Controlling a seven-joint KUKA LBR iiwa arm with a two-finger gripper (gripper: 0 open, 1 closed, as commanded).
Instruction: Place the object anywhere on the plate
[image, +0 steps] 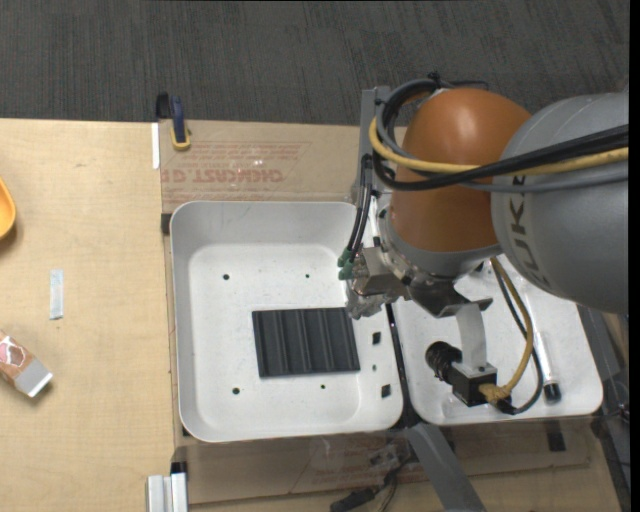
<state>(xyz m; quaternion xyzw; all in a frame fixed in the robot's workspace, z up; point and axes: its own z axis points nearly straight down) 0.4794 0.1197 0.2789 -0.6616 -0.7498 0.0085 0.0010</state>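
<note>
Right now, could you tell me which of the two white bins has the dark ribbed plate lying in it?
The left bin: the ribbed plate lies flat on its floor. The right bin sits mostly under the arm.

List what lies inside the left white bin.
The left white bin holds a dark ribbed plate flat on its floor. The arm covers the bin's right rim, so anything there is hidden.

arm (560, 190) reaches from right; end effector (372, 290) lowered, fingers seemingly hidden
</note>
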